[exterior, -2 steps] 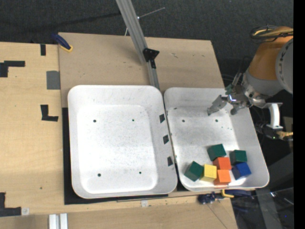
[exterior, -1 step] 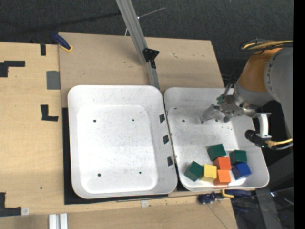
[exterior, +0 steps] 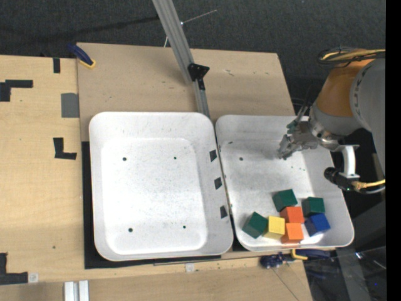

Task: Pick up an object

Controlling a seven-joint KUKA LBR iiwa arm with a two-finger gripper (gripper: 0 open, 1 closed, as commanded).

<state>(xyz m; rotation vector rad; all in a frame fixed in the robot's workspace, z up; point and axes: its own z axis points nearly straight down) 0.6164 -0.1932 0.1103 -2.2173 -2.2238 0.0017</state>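
I've got the worktop (exterior: pixel 156 68) in view, light wood, w/ two white bins side by side on it. Left bin (exterior: pixel 153 184) is the bigger-looking one from here, just speckles and a few dark dots on its floor. Right bin (exterior: pixel 250 168) holds all the blocks, bunched in its near corner. Arm (exterior: pixel 351 96) comes in from the right, grey w/ the orange band, wrist tilted down over the right bin's far half. End effector (exterior: pixel 289 144) sits low over bare bin floor, well apart from the blocks; can't tell if it's released or clenched at this res, and I see nothing in it. Blocks now: dark green block (exterior: pixel 285 199), another green block (exterior: pixel 255 224), third green block (exterior: pixel 313 205) at the right, orange block (exterior: pixel 293 215) mid-cluster, second orange block (exterior: pixel 294 232) nearer me, yellow block (exterior: pixel 276 226) between green and orange, blue block (exterior: pixel 318 223) touching the cluster's right side.
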